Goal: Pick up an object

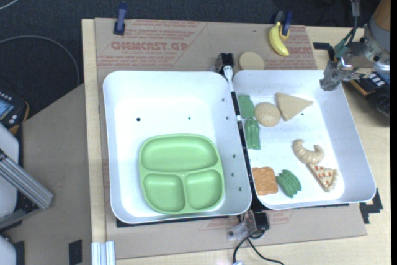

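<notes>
**Pincer hanging over the right bin's far corner**

The pincer (pixel 330 79) is hovering at the far right edge of the right bin (pixel 353 133); whether it is spread or pressed together cannot be told. The likely risk is it descending onto the bin's rim or bare floor, closing on nothing. The nearest candidate, a tan wedge (pixel 291 104), is lying to its left and nearer the camera, beside a round bun (pixel 268 114); a croissant (pixel 308 151) is sitting farther off.

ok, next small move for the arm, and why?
Probably shift the gripper inward over the right white bin toward the tan wedge-shaped piece. It sits at the bin's upper right rim, above no object, and the wedge lies nearest.
</notes>
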Controlling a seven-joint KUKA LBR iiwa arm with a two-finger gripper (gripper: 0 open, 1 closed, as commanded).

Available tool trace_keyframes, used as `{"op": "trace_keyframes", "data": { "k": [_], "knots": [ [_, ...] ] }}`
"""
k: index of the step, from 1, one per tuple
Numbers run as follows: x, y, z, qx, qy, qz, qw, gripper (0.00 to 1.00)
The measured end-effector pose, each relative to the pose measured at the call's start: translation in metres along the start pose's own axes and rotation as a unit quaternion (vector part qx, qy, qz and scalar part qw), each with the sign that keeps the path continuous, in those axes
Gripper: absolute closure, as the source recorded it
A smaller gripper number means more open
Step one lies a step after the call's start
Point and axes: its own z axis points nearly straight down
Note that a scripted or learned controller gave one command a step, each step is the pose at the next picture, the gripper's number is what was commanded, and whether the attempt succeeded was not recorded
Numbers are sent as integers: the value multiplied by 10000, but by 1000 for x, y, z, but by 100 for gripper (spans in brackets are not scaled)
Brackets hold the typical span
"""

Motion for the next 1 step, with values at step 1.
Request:
{"op": "trace_keyframes", "data": {
  "k": [1],
  "knots": [
    [0,1,-10,-17,-7,-3,10000,100]
  ]
}}
